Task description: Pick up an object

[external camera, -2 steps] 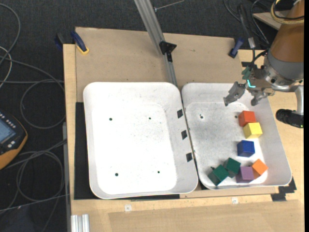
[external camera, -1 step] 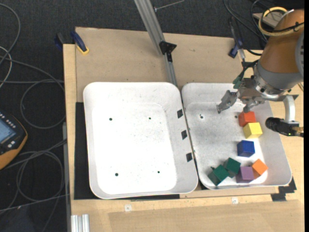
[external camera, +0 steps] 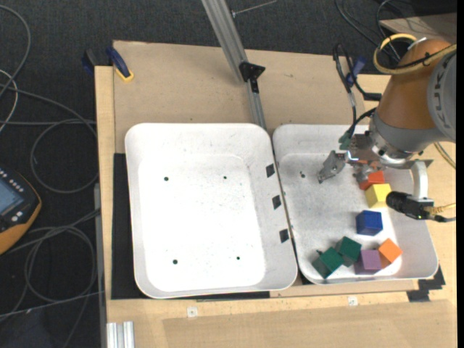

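a: while hanging over the right bin [external camera: 312,201], gripper [external camera: 332,167] low, fingers [external camera: 324,173] slightly parted, gripping nothing.

b: blocks elsewhere, clustered toward that bin's near corner: yellow block [external camera: 378,194], blue block [external camera: 369,222]. probably lining up, not grabbing.

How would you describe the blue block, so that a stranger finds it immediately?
Look in the right bin, near its right wall. The blue block sits below the yellow block and above the orange block. It is the only blue piece there.
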You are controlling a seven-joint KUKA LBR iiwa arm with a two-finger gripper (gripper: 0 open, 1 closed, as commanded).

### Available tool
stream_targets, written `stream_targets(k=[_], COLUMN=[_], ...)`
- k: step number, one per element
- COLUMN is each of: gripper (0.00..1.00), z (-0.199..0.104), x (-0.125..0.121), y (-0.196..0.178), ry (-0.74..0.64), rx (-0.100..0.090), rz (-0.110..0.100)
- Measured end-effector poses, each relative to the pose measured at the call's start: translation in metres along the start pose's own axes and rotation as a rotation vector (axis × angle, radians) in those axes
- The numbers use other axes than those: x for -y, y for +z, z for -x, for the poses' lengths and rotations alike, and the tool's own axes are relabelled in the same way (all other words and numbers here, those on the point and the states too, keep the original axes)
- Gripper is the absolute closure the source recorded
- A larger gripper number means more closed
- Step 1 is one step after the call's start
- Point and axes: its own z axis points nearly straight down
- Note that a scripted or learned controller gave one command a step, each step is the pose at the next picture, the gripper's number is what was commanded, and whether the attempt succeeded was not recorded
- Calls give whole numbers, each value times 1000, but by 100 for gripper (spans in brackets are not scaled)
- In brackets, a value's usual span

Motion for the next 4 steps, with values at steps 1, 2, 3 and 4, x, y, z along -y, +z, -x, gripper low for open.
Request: stream_targets(k=[1,2,3,4], gripper=[0,100,100,100], z=[-6,-5,4,4], x=[-8,-10,-15,-17], y=[55,40,-18,-73], ry=[-2,-1,-1,-2], rx=[0,0,4,3], rz=[0,9,15,15])
